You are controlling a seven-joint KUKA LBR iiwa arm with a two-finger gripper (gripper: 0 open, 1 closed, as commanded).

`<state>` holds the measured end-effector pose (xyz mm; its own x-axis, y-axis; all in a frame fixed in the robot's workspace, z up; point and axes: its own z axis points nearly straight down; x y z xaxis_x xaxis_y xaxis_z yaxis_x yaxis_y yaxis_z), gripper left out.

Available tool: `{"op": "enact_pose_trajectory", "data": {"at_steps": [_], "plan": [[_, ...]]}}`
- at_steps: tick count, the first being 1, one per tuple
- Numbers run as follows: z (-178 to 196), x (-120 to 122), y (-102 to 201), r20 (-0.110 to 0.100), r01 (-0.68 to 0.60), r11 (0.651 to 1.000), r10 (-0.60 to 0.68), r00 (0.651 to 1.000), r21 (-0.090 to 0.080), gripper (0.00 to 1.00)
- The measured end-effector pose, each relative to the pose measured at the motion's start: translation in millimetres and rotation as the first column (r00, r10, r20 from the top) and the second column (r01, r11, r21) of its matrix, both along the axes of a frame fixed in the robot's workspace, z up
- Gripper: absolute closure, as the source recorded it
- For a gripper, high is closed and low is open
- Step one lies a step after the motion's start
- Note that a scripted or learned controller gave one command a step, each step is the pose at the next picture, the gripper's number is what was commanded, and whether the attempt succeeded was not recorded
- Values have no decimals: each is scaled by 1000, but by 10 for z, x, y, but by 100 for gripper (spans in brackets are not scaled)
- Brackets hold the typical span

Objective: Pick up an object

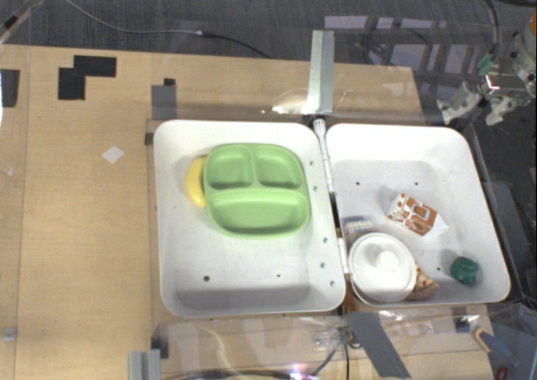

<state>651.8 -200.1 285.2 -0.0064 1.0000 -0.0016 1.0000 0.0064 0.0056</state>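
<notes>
From my remote station I logged the following.

Bins: two, white and shallow, side by side on the wooden bench [75, 227]. The left bin [180, 278] and the right bin [377, 152] met along a metal strip at the centre.

Left bin, two items:
- One green divided tray [256, 190], three compartments, lying flat in the upper middle of the bin.
- One yellow object [195, 183], tucked partly under the tray's left edge; only a curved sliver showed, so I could not say what it was.

Right bin, five items:
- One white round lidded container [383, 266], at the near left corner.
- One small orange-and-white patterned packet [412, 214], near the bin's middle, up and right of the container.
- One small dark green object [464, 269], at the near right corner, apart from the rest.
- One small grey-blue flat item [358, 225], just above the container.
- One brownish piece [425, 286], touching the container's lower right edge, partly hidden.

Arm: one. The gripper [491, 93] sat beyond the right bin's far right corner, outside the bin and well apart from every object. I could not tell how the claw was set, and I saw nothing in it.
</notes>
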Motion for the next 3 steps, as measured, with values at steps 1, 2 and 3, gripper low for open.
{"op": "enact_pose_trajectory", "data": {"at_steps": [1, 2, 3], "plan": [[-1477, -1261, -56, -4, 74, 997, -74, 997, 1, 0], [-1567, -618, 196, 1, -102, 995, 102, 995, 0, 0], [-1976, -711, 572, 3, -245, 970, 245, 969, -1, 0]]}}
